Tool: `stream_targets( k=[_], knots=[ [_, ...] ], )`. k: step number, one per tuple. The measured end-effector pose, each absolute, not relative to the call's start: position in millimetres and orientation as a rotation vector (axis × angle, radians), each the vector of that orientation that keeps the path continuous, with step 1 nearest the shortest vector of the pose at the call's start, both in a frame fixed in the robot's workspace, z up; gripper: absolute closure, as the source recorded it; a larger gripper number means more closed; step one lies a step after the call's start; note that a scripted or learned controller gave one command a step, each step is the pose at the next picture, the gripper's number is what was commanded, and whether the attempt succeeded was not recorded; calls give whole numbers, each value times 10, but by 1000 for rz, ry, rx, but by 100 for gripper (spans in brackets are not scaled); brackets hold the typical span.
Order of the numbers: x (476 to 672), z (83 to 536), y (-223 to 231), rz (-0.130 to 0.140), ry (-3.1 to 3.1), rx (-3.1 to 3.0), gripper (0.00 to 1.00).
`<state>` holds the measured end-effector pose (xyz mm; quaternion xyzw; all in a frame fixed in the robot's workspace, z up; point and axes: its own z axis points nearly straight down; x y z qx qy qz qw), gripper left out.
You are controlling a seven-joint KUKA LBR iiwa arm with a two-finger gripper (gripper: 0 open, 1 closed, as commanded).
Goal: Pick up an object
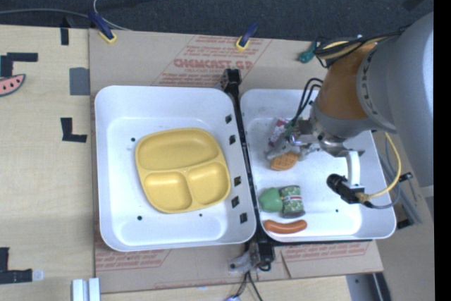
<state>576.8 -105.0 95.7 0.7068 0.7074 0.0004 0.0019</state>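
The pincer (280, 143), its state impossible to tell, hangs in the right bin (366, 222) just above the cookie (284, 162), whose long axis runs left-right, touching or nearly so

One fixed camera above the bench

It looks down at a slant on both white bins (113, 151), near enough that the bench (42, 173) runs past the edges.

text: red print "CHEMCAST GP" | on: cardboard sheet (211, 61), just behind the left bin (113, 151) | second smaller red line beneath it: too blurred to read | faint red print on the cardboard at the bin's front edge: unreadable
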Motion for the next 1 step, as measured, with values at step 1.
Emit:
stream_targets(
  k=[1],
  knots=[
    [5546, 1842, -253, 0, 2225, 2219, 100]
  ],
)
